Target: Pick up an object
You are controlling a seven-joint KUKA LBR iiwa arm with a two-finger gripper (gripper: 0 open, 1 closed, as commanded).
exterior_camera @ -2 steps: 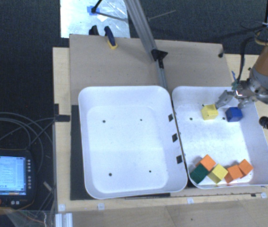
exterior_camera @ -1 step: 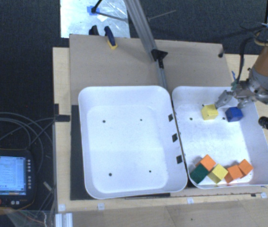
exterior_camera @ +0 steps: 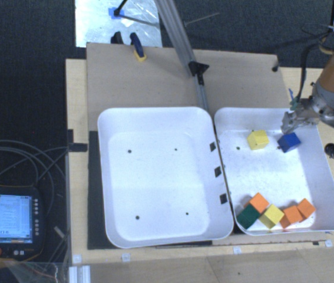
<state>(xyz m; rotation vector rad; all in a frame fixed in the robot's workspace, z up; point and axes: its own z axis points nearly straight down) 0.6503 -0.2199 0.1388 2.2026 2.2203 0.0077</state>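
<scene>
gripper — at the right bin's 1 o'clock | touching blue cube? | fingers — can't tell

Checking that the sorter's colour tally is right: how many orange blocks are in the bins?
3, all at the near end of the right bin: one above the green block, and two side by side, and, by the near right corner. None seems hidden.
</scene>
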